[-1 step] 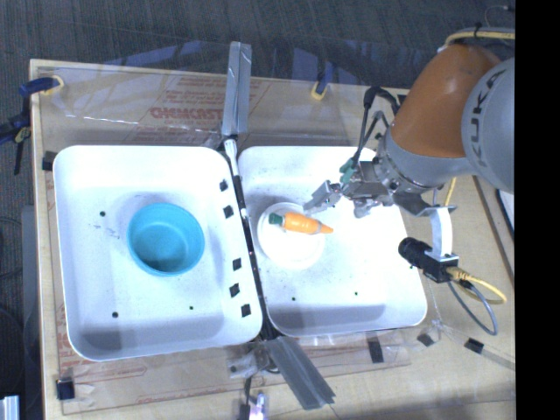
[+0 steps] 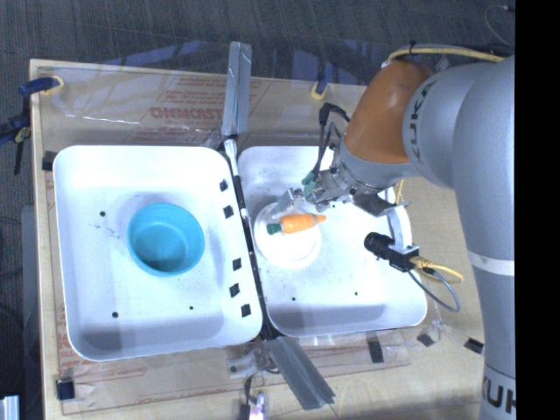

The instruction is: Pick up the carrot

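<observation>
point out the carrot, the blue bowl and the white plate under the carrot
carrot (image 2: 300, 223), camera view, middle of its orange body
blue bowl (image 2: 166, 238), camera view, inside bottom
white plate (image 2: 289, 248), camera view, bare part below the carrot

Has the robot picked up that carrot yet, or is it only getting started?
Done so far: the arm has reached into the right bin, and its gripper sits just above the carrot. In hand: the approach to the carrot, which lies on a white plate. I cannot tell whether the carrot is gripped. Left: a clear grasp and the lift. The blue bowl sits in the left bin.
</observation>
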